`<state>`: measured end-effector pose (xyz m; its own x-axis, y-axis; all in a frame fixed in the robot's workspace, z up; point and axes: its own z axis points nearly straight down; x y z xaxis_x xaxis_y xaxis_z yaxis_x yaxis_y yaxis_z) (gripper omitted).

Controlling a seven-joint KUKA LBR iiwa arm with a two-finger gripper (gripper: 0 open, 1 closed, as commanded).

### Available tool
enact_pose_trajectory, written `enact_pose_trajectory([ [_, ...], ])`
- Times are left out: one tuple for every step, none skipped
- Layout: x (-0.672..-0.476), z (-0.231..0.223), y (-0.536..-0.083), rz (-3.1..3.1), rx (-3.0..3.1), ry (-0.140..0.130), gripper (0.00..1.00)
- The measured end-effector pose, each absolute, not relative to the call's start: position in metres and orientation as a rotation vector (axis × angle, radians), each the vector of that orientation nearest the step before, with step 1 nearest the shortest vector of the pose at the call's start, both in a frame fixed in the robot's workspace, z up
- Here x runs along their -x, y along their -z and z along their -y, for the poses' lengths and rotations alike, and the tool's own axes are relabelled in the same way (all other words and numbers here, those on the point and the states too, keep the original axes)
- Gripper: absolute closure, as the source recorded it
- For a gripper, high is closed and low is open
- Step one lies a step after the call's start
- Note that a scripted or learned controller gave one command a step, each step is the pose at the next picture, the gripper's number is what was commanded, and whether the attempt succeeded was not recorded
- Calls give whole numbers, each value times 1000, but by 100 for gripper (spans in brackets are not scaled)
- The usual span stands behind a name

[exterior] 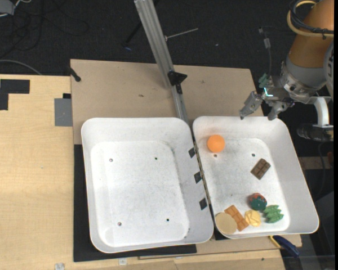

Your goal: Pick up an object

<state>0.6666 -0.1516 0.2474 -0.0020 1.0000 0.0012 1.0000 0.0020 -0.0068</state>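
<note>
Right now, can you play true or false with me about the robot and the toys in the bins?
1. The orange ball is in the right bin. True.
2. The gripper is holding the orange ball. False: it hangs open over the right bin's far edge with nothing between its fingers.
3. The brown block lies in the left bin. False: it is in the right bin, nearer the camera than the ball.
4. Several small toys sit bunched in the right bin's near corner, among them a green toy. True.
</note>
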Motion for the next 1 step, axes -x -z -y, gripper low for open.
enact_pose_trajectory([
  [-667,151,-250,2226,2215,-4,0],
])
